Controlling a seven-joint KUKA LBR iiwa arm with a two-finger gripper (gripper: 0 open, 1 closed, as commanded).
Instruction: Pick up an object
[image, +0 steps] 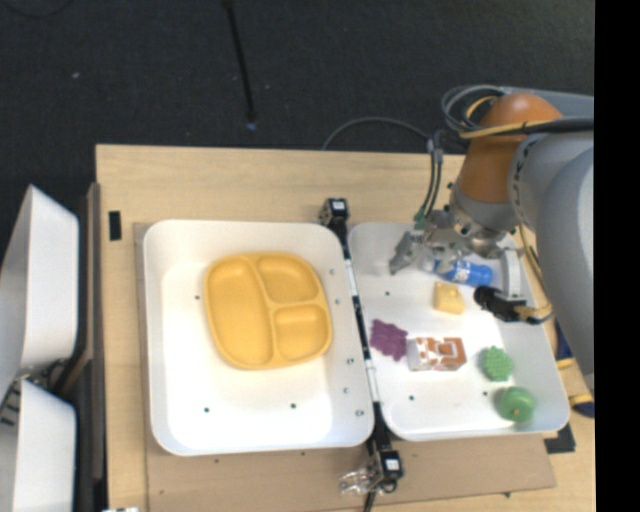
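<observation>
Seen from above, a pale wooden bench (230, 175) carries two shallow white bins side by side. The left bin (160, 300) holds a yellow divided plate (268, 308) with three compartments, lying flat near its middle.

My arm (495, 170), grey with an orange band, reaches in from the right and hangs over the far part of the right bin (400, 400). My jaws point down over the bin's far end, low over the floor. I cannot tell whether they are apart or together, and I see nothing clamped between them.

The loose things to pick from all lie in the right bin:
- A small blue and white object (468, 271) lies just beside my jaws, on their right.
- A small yellow block (449, 298) sits just in front of it.
- A purple lumpy piece (389, 339) lies nearer the middle, close to the wall shared with the left bin.
- A flat brown and white patterned piece (439, 352) sits just to the right of the purple piece.
- A bumpy green ball (495, 363) follows further right.
- A smooth green round fruit (516, 403) rests near the bin's near right corner.
</observation>
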